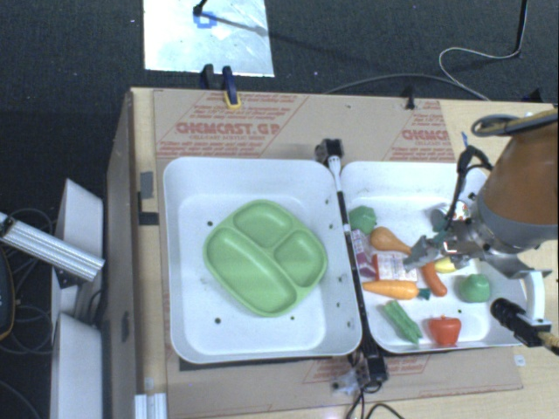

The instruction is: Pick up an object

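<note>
Dark speckled carpet surrounds my bench [262, 120], whose brown top is printed with red lettering, and a pale sheet [210, 24] lies on the floor beyond its far edge; two shallow white bins sit side by side on the bench, touching along a shared middle rim; the left bin [188, 234] carries a green divided plate [265, 256] with three compartments, lying roughly in its middle and turned at a slant; the right bin [393, 182] holds the toy food I am meant to pick from, gathered toward its near half; a green leafy piece [362, 217] lies close to the middle rim, with an orange carrot [389, 239] just beside it; below them a red-and-white packet [389, 265] lies flat, and a second, longer carrot [389, 289] rests across its near edge; a dark green vegetable [402, 320] lies near the front wall, pointing toward the corner, and a red pepper [445, 329] sits just beside it; a green round piece [475, 288] lies further right, near a small yellow piece [446, 265] and a short orange-red piece [434, 279]; my arm [524, 182] comes in from the right, orange band above the grey wrist, and my gripper [430, 246] hangs low over the middle of the right bin, right above the packet and the orange-red piece; whether it is clenched or released I cannot tell, since the angle hides that.
</note>
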`<state>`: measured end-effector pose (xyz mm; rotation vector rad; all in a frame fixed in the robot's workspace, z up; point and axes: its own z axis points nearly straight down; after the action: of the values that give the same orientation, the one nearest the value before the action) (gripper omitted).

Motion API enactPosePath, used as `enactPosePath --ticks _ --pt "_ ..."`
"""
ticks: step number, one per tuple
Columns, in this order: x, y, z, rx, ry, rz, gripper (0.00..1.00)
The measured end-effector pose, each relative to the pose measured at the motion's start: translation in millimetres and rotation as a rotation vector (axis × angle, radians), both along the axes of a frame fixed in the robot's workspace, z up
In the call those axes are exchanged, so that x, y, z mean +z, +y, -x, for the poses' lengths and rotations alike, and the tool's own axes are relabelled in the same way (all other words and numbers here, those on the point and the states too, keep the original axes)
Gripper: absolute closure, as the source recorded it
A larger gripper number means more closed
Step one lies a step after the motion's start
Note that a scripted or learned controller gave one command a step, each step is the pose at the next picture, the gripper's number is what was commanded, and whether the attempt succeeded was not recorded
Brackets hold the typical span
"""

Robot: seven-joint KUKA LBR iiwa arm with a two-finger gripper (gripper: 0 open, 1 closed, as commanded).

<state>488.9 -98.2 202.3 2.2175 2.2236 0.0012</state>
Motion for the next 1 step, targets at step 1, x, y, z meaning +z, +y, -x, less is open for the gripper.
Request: enactPosePath --ticks 1 --pt "-113.9 -24.1 -51.1 -0.002 -0.010 0.001 0.00"
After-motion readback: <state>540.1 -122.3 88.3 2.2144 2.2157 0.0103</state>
